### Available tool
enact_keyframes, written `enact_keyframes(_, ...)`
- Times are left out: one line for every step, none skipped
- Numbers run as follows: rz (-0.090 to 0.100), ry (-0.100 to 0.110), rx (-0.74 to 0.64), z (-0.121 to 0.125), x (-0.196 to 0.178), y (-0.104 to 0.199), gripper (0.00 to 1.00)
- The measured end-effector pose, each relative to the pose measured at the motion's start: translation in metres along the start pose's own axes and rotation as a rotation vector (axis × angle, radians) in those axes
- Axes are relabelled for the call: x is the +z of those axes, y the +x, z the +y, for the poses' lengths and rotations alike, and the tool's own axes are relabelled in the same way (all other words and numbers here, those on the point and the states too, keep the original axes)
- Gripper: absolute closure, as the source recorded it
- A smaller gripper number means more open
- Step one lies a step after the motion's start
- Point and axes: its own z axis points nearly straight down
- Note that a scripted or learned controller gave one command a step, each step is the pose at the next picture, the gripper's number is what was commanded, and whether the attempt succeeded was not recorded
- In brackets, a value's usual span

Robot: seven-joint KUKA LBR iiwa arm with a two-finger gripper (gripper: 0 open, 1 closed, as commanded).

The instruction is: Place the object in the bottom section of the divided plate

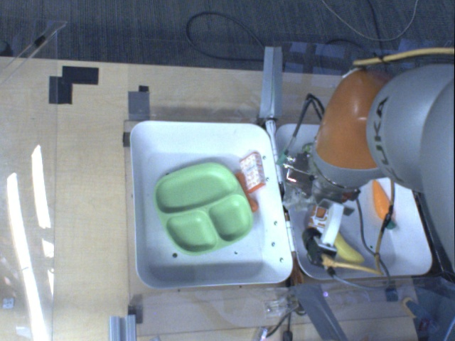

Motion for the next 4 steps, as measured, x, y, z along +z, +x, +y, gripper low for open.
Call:
enact_keyframes(0.000,-0.001,-0.429,0.036,0.032,0.064,1.00)
enact_keyframes(0.000,-0.001,-0.429,0.036,0.032,0.064,0.00)
enact_keyframes(0.002,-0.003,-0.431,0.037,0.021,0.065,1.00)
enact_keyframes(0.000,-0.002,-0.581,0.064,0.030,0.129,1.00)
